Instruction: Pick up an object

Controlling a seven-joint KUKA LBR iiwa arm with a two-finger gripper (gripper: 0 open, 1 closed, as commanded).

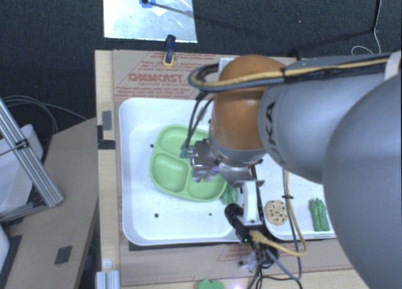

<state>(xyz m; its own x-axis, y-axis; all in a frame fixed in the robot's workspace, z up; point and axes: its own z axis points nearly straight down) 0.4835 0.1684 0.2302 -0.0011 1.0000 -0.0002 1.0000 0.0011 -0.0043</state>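
Nothing you can see counts as picked up yet. Your arm (326, 130) fills the right side and reaches over the left bin (135, 156), its wrist hanging above the green divided plate (169, 165) that lies on the bin floor. The gripper (204, 167) sits low at the plate's right edge, but whether it is gripping anything you cannot tell from this angle. In the right bin (301, 231), well apart from the wrist, lie a green pod-like piece (318, 213) and a smaller round cookie (274, 212), both untouched. My judgement: the grasp and the lift remain to be done.
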